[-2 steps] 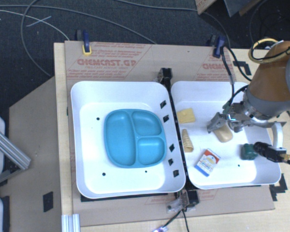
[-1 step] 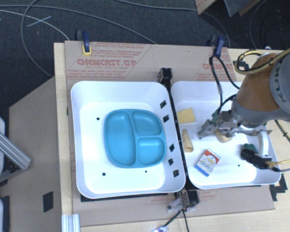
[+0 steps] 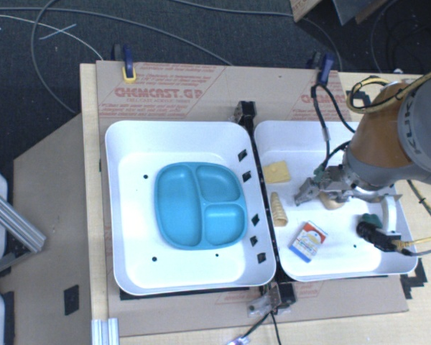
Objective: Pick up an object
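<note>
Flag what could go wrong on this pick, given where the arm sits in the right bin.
1. The gripper hangs over bare bin floor, apart from the yellow block, the ridged stick and the small carton; closing here would likely grab nothing.
2. The stick lies close to the wall of the right bin, so a finger could strike it.
3. The black cable trails near the wrist and might snag.

Two white bins on a bench, arm over the right bin

A blue divided plate (image 3: 201, 205) lies in the left bin (image 3: 122, 192). Past the black divider (image 3: 257, 192), the right bin (image 3: 294, 139) holds a yellow block (image 3: 276, 172), a ridged cone (image 3: 279, 208) and a small carton (image 3: 308, 241); the gripper (image 3: 323, 190) hangs right of these.
</note>
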Tool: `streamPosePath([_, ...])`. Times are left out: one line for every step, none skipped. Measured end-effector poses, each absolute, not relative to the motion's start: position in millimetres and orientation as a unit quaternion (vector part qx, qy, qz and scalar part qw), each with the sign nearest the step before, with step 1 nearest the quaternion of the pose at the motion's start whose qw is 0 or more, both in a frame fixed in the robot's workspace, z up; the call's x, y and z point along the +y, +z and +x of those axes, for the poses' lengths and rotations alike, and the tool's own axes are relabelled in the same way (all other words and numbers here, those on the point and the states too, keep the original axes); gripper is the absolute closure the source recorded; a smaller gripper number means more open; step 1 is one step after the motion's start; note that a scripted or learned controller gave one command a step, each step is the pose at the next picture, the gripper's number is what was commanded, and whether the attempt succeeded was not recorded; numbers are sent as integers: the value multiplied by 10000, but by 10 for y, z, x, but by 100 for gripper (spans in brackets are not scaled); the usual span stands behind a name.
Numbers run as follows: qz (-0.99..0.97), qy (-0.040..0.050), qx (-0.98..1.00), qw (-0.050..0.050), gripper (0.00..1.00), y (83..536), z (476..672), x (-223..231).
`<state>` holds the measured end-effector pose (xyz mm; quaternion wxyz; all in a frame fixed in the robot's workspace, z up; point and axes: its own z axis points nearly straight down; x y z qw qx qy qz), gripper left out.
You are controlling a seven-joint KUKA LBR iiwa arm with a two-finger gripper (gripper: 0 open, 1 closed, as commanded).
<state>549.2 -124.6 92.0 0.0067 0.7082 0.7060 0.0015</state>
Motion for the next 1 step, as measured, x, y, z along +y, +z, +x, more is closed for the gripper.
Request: streamPosePath([7086,38,7055,122,100,1052,5519,-1261])
